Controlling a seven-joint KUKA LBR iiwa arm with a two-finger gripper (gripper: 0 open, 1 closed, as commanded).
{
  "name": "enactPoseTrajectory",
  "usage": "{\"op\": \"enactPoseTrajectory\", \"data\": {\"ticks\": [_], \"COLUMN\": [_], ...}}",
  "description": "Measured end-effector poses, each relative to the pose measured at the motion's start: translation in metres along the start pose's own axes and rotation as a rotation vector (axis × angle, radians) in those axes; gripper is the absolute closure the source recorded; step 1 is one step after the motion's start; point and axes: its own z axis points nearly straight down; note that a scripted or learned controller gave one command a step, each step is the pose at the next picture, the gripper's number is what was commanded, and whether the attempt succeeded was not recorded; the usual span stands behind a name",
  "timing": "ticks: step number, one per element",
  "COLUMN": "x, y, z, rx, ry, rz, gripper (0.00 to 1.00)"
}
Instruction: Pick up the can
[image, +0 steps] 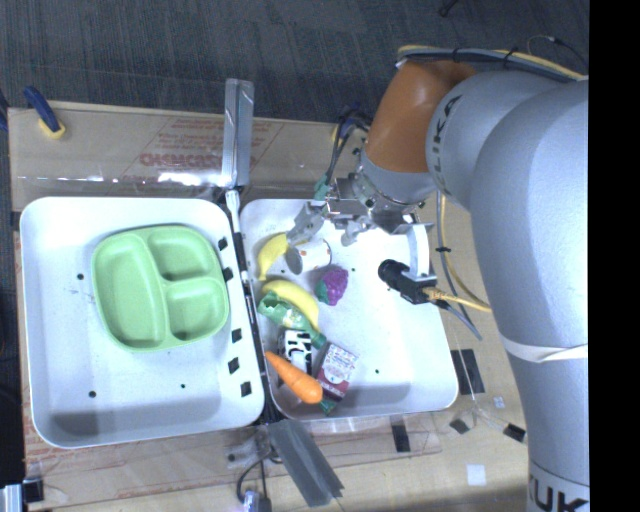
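Grey arm w/ orange band is reaching into the right bin (440, 385); tool (325, 225) is hanging open over its upper left part, gripping nothing.
White, shallow, round-cornered plastic bins are sitting side by side on the desk (120, 140). The can (336, 371), red-and-white label, is lying on its side near the front wall of the right bin, well apart from the tool, touching the orange carrot (296, 378) at its left. Crowding the bin's left side: two smooth yellow bananas (290, 297), one curving up under the tool's fingers, a dark item w/ white print betw. banana and carrot (can't tell what), and a knobbly purple grape bunch (333, 284) just below the tool. Left bin (50, 400) is holding a matte green divided plate (160, 285).
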Motion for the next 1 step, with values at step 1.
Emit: {"op": "enactPoseTrajectory", "data": {"ticks": [1], "x": [-0.0166], "y": [0.0013], "z": [0.1003], "rx": [-0.001], "ry": [-0.001], "rz": [0.031], "gripper": [0.00]}}
